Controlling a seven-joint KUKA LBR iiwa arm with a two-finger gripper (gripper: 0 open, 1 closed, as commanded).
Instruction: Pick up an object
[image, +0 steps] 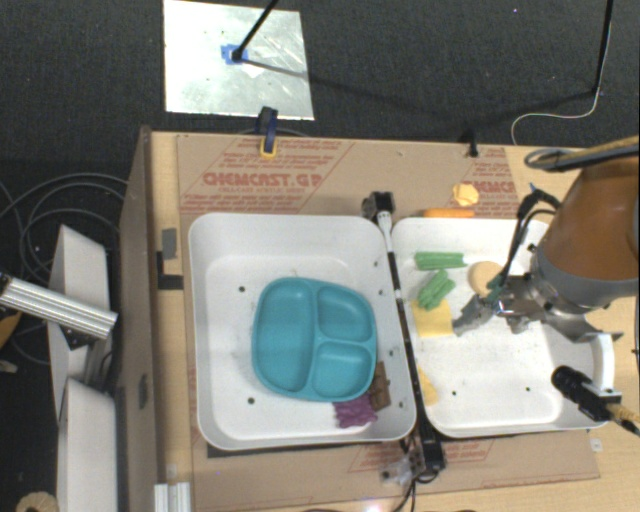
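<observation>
Claw (478, 316) over right bin (500, 415) | tip beside yellow block (432, 320) | you cannot tell its opening or any hold | green pieces (437, 275) nearby.

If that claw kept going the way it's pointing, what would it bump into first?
Probably the yellow block, lying just left of the gripper in the right bin. Height is hard to judge; it might pass over it.

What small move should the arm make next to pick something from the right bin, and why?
Probably a short move left and down. The gripper sits beside the yellow block in the right bin, with nothing visible between its fingers. That block is the nearest item; the green pieces lie farther up. Whether the fingers are open cannot be judged here.
</observation>
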